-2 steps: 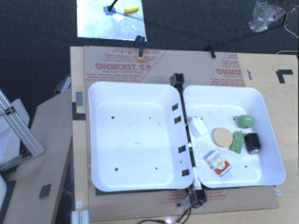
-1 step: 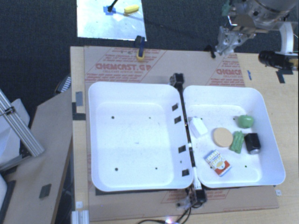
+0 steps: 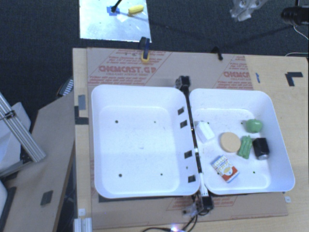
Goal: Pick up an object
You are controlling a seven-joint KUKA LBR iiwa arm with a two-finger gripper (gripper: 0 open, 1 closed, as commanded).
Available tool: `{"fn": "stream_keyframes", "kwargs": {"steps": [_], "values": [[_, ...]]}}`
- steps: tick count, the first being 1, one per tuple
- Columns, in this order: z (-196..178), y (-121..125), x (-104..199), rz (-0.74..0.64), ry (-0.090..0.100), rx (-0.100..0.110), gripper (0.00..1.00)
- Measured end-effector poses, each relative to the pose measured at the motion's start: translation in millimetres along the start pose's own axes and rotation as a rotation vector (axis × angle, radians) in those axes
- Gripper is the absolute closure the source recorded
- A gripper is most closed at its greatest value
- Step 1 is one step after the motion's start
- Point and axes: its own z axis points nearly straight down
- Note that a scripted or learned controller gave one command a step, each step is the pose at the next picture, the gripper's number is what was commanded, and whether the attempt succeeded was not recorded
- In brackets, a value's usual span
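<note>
My gripper [image 3: 247,5] hung blurred at the top right, well beyond the bench's far edge, and I could not tell its state. The right bin [image 3: 277,124] held a white block [image 3: 204,131], tan disc [image 3: 230,142], green ball [image 3: 253,125], green stick [image 3: 245,147], black can [image 3: 260,148] and small carton [image 3: 225,168], clustered away from its near wall. The left bin [image 3: 104,100] lay beside it, touching.

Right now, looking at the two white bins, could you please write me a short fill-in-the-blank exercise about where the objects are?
1. All the small objects lie in the ____ bin.
2. The round tan disc lies directly left of a ____ block.
3. The black can lies just below the green ____.
4. The claw hangs above the dark ____, beyond the bench's far edge.

Missing words: right; green; ball; floor
</note>
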Motion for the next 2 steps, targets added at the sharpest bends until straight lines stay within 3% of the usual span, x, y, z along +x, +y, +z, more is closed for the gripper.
{"fn": "stream_keyframes", "kwargs": {"steps": [1,2], "values": [[71.7,-1.9,-54.7,0.011,-0.002,0.018,1.00],[146.5,-4.6,66.0,-0.008,0.004,0.020,1.00]]}}
